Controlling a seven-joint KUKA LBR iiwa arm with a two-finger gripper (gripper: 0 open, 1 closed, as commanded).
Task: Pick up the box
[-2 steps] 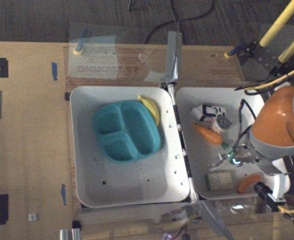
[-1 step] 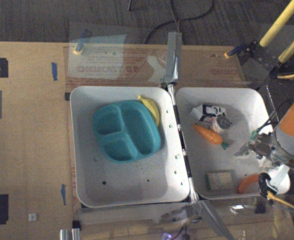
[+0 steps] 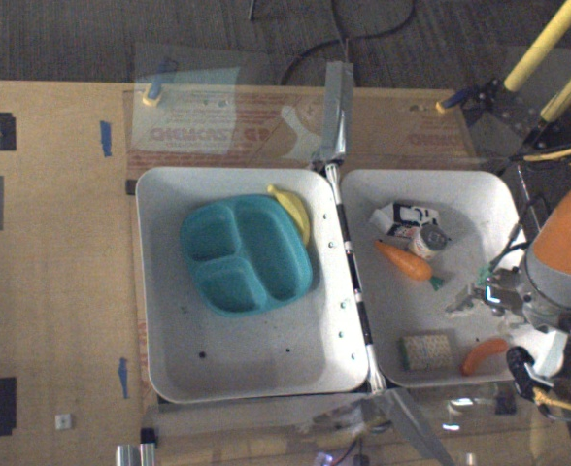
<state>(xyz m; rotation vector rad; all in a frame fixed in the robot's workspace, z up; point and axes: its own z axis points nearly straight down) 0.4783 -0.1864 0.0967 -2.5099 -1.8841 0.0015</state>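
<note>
A small tan speckled box (image 3: 427, 349) lies flat near the front edge of the right bin (image 3: 499, 190). The gripper (image 3: 487, 297) hangs over the right side of that bin, up and to the right of the box and apart from it. The arm's orange band (image 3: 567, 239) sits above the gripper at the frame's right edge. Nothing shows in the gripper's grasp.
In the right bin lie an orange carrot (image 3: 405, 260), a black-and-white package (image 3: 408, 217), a small round jar (image 3: 429, 238) and a red-orange piece (image 3: 484, 355) right of the box. The left bin (image 3: 159, 289) holds a teal divided plate (image 3: 247, 254) and a banana (image 3: 293, 210).
</note>
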